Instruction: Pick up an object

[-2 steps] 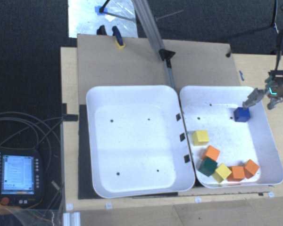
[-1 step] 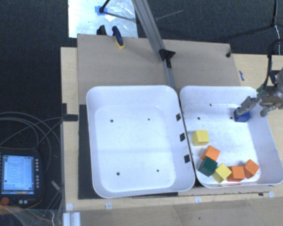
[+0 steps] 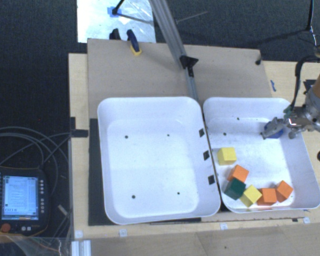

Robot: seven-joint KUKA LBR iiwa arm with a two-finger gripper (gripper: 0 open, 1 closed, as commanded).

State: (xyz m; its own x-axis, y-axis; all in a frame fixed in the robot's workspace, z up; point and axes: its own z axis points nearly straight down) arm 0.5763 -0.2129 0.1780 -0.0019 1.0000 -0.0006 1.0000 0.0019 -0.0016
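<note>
My gripper (image 3: 273, 128) hangs over the upper right part of the right bin (image 3: 245, 111), reaching in from the right. A small blue block (image 3: 277, 134) peeks out directly under it, partly hidden by it. Farther down in the same bin lie a yellow block (image 3: 227, 155), an orange block (image 3: 238, 173) and a dark green block (image 3: 235, 188). Along the bin's front edge sit a second yellow block (image 3: 251, 195) and two more orange blocks (image 3: 268, 196) (image 3: 284, 190).
The left bin (image 3: 149, 159) stands beside the right one, joined by black clips (image 3: 206, 154). A grey pole (image 3: 170, 31) slants in from the top. A teach pendant (image 3: 18, 199) with cables lies at the far left.
</note>
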